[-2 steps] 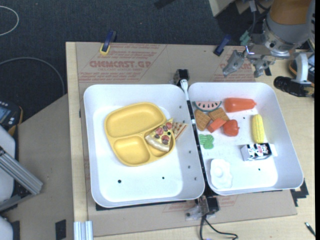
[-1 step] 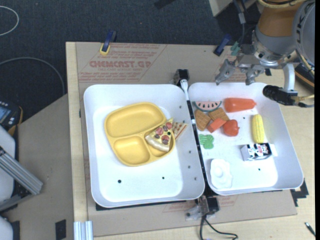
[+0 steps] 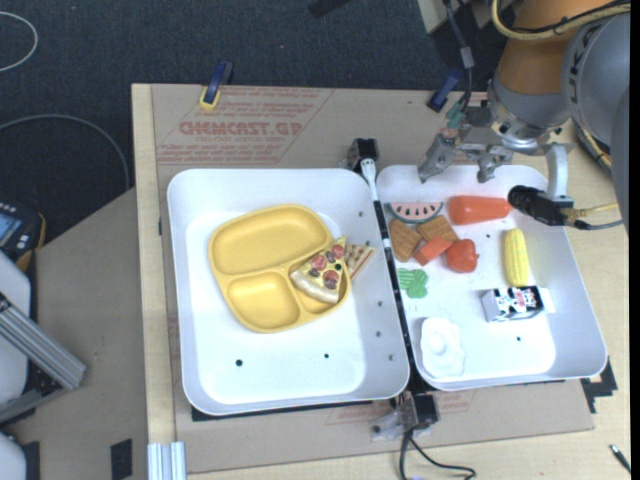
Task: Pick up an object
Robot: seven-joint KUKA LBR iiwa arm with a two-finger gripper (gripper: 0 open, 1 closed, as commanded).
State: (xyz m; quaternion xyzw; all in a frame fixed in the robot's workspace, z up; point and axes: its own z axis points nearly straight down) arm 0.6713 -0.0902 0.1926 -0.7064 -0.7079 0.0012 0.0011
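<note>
The pincer [image 3: 461, 164] hung spread wide, holding nothing, above the right bin's [image 3: 580, 318] far edge, near an orange carrot [image 3: 478, 208].

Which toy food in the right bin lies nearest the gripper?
The orange carrot, at the bin's far edge just below the gripper. The corn, fried egg and tomato lie farther toward the front.
</note>
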